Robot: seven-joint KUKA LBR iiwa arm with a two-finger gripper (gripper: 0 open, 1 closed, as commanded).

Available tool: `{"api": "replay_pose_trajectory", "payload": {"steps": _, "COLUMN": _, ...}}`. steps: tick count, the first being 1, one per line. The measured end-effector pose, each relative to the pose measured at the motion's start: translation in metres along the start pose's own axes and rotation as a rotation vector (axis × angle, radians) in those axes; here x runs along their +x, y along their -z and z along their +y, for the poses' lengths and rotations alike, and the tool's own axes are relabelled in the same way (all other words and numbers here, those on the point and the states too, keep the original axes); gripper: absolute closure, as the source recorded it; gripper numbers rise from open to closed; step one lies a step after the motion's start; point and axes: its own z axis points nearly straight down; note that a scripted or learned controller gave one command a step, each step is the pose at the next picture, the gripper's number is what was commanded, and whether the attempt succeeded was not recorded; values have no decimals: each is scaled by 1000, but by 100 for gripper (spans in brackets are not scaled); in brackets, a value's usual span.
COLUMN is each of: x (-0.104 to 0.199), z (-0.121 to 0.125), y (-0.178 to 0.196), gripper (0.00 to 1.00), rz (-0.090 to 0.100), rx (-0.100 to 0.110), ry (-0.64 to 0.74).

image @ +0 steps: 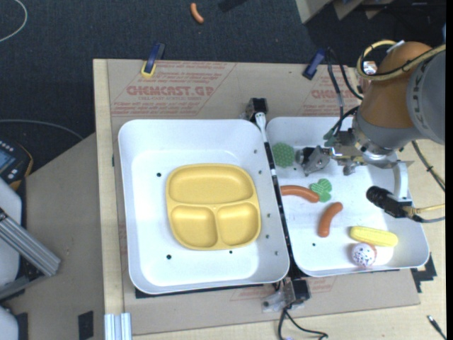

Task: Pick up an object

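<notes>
My gripper [313, 159] hangs low over the upper part of the right bin [407, 250], beside a green leafy toy [284, 154] at the bin's left side. Just below it lie an orange sausage [299, 193] and a small green piece [323, 187]. A second orange sausage [328, 218] lies tilted in the middle of the bin. A yellow corn cob [373, 236] and a white speckled ball [364, 255] rest near the front right corner. Nothing shows between the gripper's fingers.
The left bin [138, 190] holds a yellow divided plate [212, 205]. A black cable connector [386, 201] hangs off the arm over the right bin. Blue and yellow clamps sit at the back of the board.
</notes>
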Motion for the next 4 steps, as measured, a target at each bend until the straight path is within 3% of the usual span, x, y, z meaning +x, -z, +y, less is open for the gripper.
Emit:
{"api": "replay_pose_trajectory", "payload": {"steps": 1, "x": 1, "z": -1, "y": -46, "gripper": 0, "rz": 0, "rx": 0, "ry": 0}}
{"api": "replay_pose_trajectory", "payload": {"steps": 2, "x": 0, "z": 1, "y": -32, "gripper": 100, "rz": -2, "rx": -8, "ry": -2}}
{"api": "replay_pose_trajectory", "payload": {"steps": 4, "x": 0, "z": 0, "y": 76, "gripper": 100, "rz": -4, "rx": -15, "ry": 0}}
